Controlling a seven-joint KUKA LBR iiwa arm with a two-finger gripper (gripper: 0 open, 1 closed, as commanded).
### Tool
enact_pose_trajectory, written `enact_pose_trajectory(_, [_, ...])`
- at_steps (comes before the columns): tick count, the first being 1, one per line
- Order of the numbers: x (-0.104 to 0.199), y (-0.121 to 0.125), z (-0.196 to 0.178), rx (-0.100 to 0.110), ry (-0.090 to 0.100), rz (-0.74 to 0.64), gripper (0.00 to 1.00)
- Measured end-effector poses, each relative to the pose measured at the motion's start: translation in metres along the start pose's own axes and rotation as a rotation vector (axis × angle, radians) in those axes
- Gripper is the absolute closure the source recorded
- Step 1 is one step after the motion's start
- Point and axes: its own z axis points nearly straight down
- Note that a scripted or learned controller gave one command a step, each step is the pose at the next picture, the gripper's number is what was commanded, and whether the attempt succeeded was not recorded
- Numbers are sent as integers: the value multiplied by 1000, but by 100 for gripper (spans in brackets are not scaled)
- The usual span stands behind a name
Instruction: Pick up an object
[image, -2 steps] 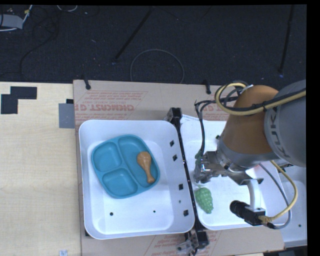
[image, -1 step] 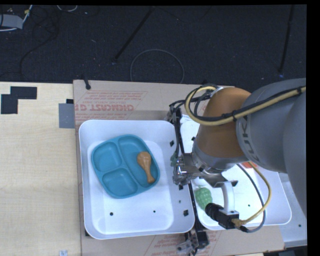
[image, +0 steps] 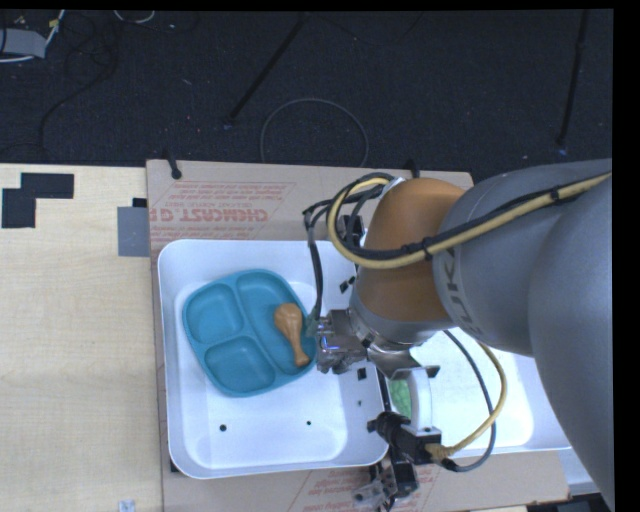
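We see the arm (image: 520, 270) reaching in from the right, its orange band (image: 405, 250) sitting over the divide between the two white bins. The left bin (image: 250, 440) holds a blue divided plate (image: 235, 335) with three compartments, lying toward the bin's left and far side. A tan drumstick-shaped toy (image: 292, 332) rests on the plate's right part, its rounded end toward the far side and its thin end pointing near and slightly right. The tool (image: 330, 345) hangs low just to the right of the plate's edge, close beside the drumstick's thin end, though we cannot tell whether its fingers are apart or together, nor whether it touches the toy. A small green object (image: 400, 395) lies in the right bin (image: 500, 420), partly hidden under the wrist. Yellow and black cables (image: 345, 215) loop around the wrist. Both bins sit on a brown cardboard sheet (image: 225, 205) laid over the pale desk (image: 70, 350).
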Motion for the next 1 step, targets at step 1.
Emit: enact_pose_trajectory(1, [-2, 0, 0, 0, -2, 3, 0])
